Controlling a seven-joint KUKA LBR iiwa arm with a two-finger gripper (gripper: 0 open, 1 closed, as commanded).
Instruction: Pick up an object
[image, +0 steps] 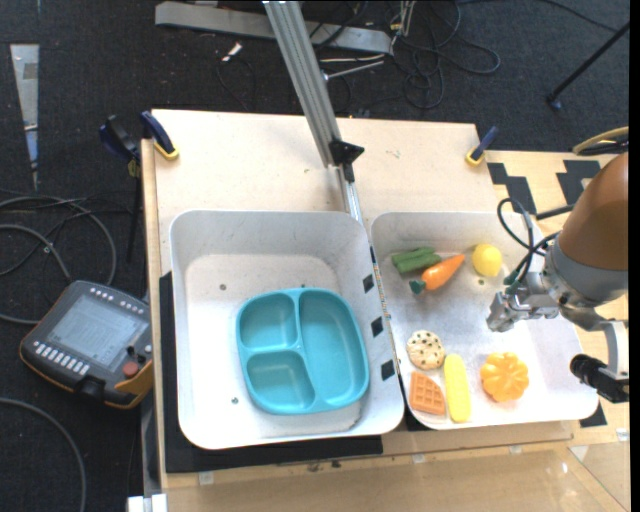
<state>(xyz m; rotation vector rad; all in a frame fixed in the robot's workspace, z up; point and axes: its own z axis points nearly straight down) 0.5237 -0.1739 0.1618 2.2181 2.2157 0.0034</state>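
Claw (499, 316) low over the right bin (560, 400), near its middle, reaching in from the right; fingers too small and blurred to tell whether apart or together, nothing seen between them.

Far to the claw's left, in the left bin (200, 240): teal divided tray (300, 350). Below the claw and just to its left: yellow corn cob (456, 387), lying lengthwise. Directly below: orange pumpkin-shaped toy (503, 377). Up and to the left: orange carrot (441, 272), touching a green vegetable (413, 259) just beyond it. Below-left, beside the corn: waffle piece (427, 393). Left and slightly below: chocolate-chip cookie (425, 349). Above, close by: small yellow lemon (487, 260).
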